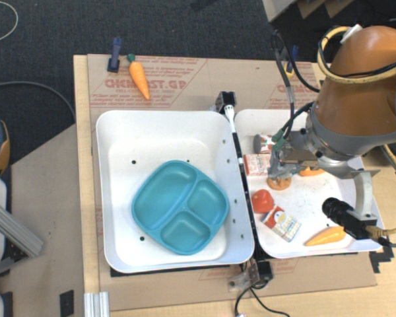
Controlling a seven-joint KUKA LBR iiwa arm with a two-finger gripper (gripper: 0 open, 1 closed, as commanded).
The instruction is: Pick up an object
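Observation:
My gripper (278, 172) hangs low in the right bin (317, 251), close to its left wall. Directly under it lies a small brown round piece (280, 183), partly covered by the gripper. A red and white carton (256, 164) lies just left of the gripper. Peeking out on its right is an orange piece (309, 172). Nearer the front are a red fruit-like toy (262, 201), a small red and white pack (282, 224) and an orange carrot (326, 236). The arm hides the bin's back right part.
The left bin (112, 177) holds a teal divided plate (180, 206). A black clip (225, 100) sits on the wall between the bins. Outside the bins, on the cardboard at the back left, lie another carrot (139, 79) and a blue clip (114, 55).

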